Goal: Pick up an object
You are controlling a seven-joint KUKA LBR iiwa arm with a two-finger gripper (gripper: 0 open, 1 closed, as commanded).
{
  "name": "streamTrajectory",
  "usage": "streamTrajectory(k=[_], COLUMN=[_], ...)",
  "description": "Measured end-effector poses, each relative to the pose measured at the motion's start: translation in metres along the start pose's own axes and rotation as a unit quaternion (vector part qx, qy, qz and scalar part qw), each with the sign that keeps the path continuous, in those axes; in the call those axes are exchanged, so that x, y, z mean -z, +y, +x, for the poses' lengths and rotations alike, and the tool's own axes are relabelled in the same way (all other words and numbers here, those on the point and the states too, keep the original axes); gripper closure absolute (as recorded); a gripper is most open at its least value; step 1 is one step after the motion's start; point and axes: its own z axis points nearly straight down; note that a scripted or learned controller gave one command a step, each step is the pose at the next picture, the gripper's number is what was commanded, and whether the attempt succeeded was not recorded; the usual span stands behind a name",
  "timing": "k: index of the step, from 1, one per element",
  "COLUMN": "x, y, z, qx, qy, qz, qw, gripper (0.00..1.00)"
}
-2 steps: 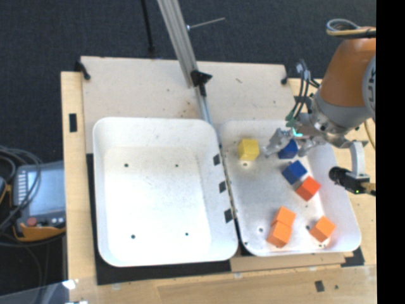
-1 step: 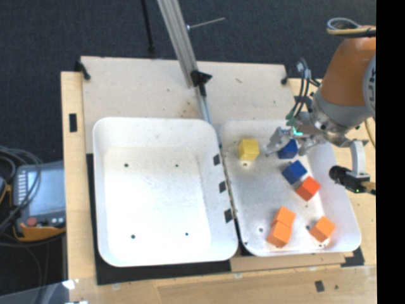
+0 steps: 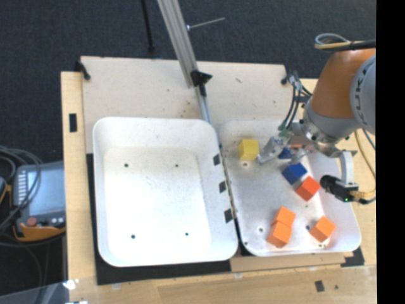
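Over the right bin (image 3: pixel 253 246), gripper (image 3: pixel 273 149) sits low beside yellow block (image 3: pixel 249 149), nothing visibly between its tips; spread hard to judge, can't tell. Blue block (image 3: pixel 293 173) and orange blocks (image 3: pixel 281 225) lie loose. Pick not yet done; grasp and lift remain.

Glossy white plastic bins (image 3: pixel 158 128), matt wooden bench (image 3: pixel 126 68)
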Motion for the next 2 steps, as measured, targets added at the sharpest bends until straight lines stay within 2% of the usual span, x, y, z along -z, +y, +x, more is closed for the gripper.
streamTrajectory(k=[1,2], x=[-0.057,-0.094], y=[0.000,0.000], z=[0.008,0.007], qx=[-0.001,-0.001], qy=[0.000,0.000], qz=[0.001,-0.002], qw=[1.0000,1.0000], gripper=[0.00,0.00])
